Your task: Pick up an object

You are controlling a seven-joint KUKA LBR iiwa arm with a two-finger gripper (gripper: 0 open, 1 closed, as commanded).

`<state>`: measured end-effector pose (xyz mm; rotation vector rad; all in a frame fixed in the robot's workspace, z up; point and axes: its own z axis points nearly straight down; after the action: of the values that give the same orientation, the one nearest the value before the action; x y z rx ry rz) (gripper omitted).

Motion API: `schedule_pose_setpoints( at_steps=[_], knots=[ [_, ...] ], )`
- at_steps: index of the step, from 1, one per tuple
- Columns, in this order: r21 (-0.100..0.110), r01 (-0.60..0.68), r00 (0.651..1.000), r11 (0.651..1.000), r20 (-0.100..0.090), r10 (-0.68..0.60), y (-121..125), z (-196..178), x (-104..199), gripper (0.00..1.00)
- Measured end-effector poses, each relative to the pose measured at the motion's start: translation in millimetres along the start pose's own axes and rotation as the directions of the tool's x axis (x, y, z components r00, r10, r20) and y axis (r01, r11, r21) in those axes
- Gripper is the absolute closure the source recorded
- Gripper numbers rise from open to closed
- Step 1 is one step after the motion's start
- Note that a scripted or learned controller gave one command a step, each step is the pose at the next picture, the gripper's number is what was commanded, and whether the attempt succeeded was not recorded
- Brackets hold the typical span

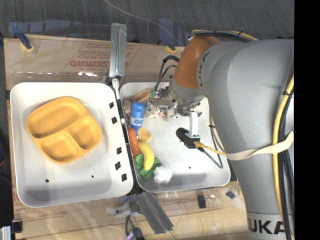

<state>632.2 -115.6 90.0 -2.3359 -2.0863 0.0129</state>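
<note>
- Where arm (240,89) reaches in from right, its grey bulk covers much of right bin (210,176); orange band sits above wrist, approx over bin's far edge.
- Pincer (162,109) is down low in right bin's far-left part, near the blue item; can't tell if it's open or closed, wrist hardware hides the tips. Nothing visibly gripped.
- Objs in right bin are packed along its left wall: blue item (137,114) at far end, w/ a brownish piece (142,95) beyond it, orange-red carrot-like piece (133,140) next, small tan bit (145,134) beside that, then yellow banana (147,155), green item (146,172) under/around banana, white crumpled lump (162,174) at near end.
- Small speckled patch (158,115) on bin floor just by pincer; too small to ID.
- Black cable connector (186,138) hangs off arm over bin centre.
- Left bin (30,189) holds a yellow divided tray (64,129), three compartments, sitting mid-left.
- Bins are side by side, touching rims, on table (60,59) w/ clear sheet over cardboard.
</note>
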Motion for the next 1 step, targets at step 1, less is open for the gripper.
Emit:
schedule_pose_setpoints(
  at_steps=[1],
  knots=[
    [0.009,0.003,1.000,1.000,0.000,-0.003,-1.9,-7.0,-0.5,1.00]
  ],
)
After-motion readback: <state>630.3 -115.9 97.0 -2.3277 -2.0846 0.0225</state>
